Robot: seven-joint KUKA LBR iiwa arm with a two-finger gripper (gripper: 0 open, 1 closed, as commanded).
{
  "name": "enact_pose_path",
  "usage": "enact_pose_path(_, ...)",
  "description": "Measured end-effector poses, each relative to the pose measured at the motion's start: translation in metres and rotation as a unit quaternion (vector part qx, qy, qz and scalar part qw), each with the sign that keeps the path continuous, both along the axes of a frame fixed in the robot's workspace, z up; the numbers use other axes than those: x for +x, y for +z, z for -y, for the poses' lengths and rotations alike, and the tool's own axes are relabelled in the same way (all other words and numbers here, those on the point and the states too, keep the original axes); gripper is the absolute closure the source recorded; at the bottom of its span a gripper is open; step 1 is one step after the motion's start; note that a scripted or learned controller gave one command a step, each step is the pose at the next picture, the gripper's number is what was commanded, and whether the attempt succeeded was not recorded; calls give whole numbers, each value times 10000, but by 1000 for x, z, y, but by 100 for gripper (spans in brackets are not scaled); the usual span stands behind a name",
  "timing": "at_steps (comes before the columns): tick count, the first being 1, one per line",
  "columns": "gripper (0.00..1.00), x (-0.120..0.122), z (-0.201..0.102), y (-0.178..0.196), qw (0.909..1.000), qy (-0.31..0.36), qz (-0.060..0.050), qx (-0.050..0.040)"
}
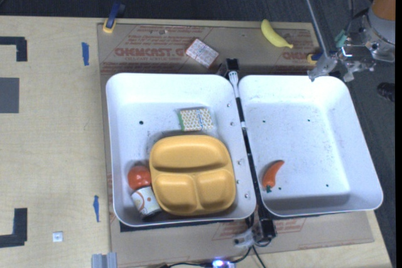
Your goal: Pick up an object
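- Camera view, bench: two shallow white bins are sitting side by side on a brown board, the left bin (119, 135) and the right bin (352, 135) touching along a dark centre divider.
- Left bin, contents: a yellow compartment tray (191, 174) is lying flat and taking up most of the near half; a small patterned packet (195, 118) is resting just behind it; an orange-red ball (139, 177) and a small white cup (146, 201) are wedged against the tray's left side, near the bin's front corner.
- Right bin, contents: a red chili pepper (272, 174) is lying alone near the front left, well apart from anything else.
- Outside the bins: a yellow banana (275, 34) and a patterned card (201, 53) are lying on the board behind them.
- Arm: the gripper (352, 59) is hanging at the upper right, beyond the right bin's far corner, carrying nothing; whether its claw is wide or narrow cannot be told.
- Step in hand, as judged: approach, with no object chosen yet.
- Next move, as judged: travelling inward over a bin and descending; the pepper is offering the clearest grasp, being isolated, though low and slender.
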State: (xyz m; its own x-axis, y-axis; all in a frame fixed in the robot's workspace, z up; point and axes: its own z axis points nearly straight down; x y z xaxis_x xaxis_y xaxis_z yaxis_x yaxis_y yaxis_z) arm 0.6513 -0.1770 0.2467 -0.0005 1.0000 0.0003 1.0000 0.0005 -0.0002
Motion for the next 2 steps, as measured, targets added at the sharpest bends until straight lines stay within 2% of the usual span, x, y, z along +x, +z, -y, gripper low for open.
enact_pose_path(1, 0, -17, -67, -136, 10000, 3, -1, 2)
enact_pose_path(2, 0, -98, -20, -161, 10000, -10, 8, -7)
